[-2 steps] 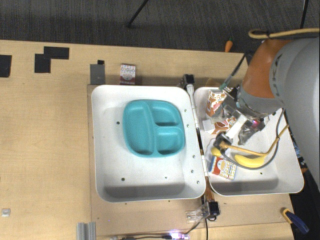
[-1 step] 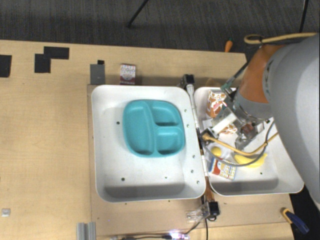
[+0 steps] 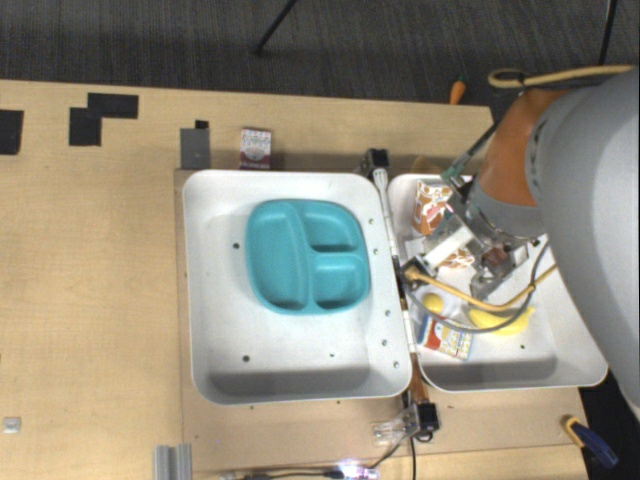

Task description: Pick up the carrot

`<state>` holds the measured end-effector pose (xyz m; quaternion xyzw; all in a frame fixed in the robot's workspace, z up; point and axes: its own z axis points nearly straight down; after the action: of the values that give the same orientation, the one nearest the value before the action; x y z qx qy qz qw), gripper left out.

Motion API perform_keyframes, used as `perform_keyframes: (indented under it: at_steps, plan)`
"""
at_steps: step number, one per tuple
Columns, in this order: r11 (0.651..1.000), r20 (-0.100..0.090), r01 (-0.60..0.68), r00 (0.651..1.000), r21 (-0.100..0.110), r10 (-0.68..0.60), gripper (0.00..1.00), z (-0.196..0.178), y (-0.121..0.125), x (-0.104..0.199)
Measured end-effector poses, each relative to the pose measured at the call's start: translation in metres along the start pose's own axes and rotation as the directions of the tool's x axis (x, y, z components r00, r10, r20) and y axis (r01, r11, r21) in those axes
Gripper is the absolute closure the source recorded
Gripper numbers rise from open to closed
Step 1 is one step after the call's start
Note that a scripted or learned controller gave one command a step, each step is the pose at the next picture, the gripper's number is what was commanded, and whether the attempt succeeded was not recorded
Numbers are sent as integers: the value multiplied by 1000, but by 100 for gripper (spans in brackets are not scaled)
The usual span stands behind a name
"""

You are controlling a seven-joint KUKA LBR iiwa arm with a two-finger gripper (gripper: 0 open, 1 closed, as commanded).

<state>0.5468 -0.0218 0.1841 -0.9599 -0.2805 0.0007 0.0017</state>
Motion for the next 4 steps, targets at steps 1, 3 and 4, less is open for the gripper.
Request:
perform_keyframes:
  at_steps: [1,3,4]
  plan:
    - [1000,0,0,1000,0,0,0,0,0,0]
    - [988,1,-157,988,2,157,0,0,-33,-12]
    - [991,-6,-131,991,-5,131,0,75,60,-31]
